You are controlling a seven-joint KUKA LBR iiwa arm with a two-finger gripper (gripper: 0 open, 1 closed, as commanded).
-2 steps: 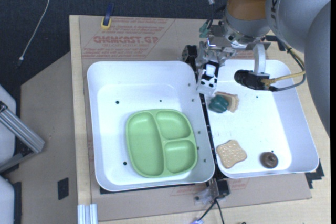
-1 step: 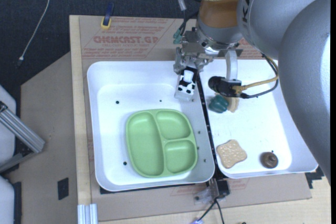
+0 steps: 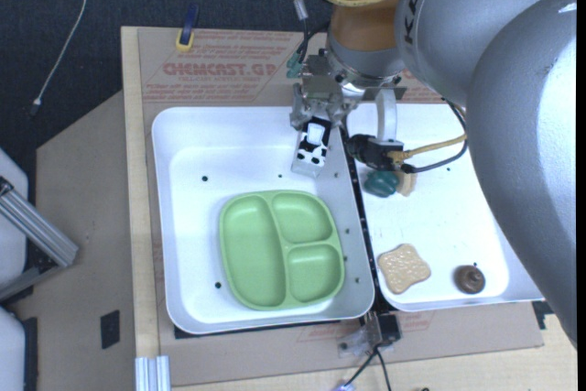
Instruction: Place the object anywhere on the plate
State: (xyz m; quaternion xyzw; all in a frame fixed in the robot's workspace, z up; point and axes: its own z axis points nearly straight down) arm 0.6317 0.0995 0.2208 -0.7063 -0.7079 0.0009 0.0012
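The gripper hung over the back right corner of the left bin, fingers clamped on a black-and-white object that hung tilted below them, above the bin floor and just behind the plate. The green three-part plate lay flat in the left bin toward its front, apart from the object. In the right bin sat a teal piece by the dividing wall, a tan cracker-like item and a small brown round thing near the front.
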